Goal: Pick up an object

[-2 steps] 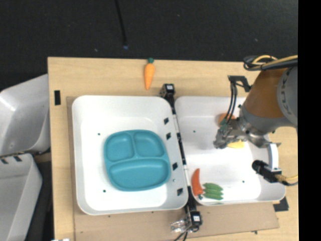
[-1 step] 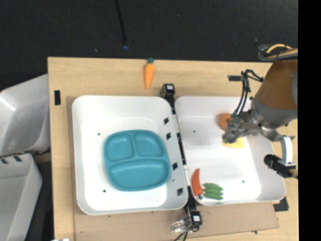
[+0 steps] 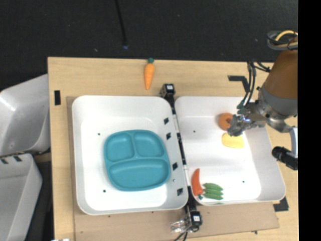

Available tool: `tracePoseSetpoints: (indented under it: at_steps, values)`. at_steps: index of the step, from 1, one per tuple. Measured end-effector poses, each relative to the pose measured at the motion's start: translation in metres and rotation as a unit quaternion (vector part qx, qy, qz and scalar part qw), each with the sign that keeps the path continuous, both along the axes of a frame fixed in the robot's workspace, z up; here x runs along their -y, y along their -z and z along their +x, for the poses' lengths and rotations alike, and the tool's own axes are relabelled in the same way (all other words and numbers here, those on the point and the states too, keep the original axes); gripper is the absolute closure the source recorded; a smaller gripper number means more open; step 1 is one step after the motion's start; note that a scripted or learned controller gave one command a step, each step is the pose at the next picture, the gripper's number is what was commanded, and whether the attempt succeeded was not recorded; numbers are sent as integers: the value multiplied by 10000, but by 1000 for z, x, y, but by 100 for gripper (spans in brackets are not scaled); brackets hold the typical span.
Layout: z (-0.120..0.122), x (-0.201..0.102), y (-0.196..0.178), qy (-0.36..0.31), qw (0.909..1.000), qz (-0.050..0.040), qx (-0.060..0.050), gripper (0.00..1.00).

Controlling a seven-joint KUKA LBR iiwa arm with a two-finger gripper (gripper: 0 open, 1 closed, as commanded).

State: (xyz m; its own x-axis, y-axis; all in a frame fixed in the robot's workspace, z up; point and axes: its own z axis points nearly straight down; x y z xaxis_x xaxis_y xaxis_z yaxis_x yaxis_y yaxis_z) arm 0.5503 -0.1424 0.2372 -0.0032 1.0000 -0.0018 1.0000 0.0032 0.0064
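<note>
Jaws (image 3: 235, 128), spread unclear, sit low in the right bin (image 3: 261, 185) between an orange piece (image 3: 224, 119) and a yellow piece (image 3: 232, 141); bare floor lies beyond.

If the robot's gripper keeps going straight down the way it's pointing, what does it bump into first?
Probably the orange toy or the yellow piece: the gripper points down between them in the right bin. Depth is hard to judge from above.

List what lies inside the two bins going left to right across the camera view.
Blue divided tray → red pepper → green pea pods → orange piece → yellow piece, with the claw just above it.
</note>
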Motion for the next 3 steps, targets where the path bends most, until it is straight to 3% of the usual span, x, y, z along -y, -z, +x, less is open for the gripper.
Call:
tracePoseSetpoints:
  at_steps: [1,3]
  values:
    - [2,1,-44,0,10000,-1,3,100]
    - [38,-98,-26,-13,10000,9,-36,100]
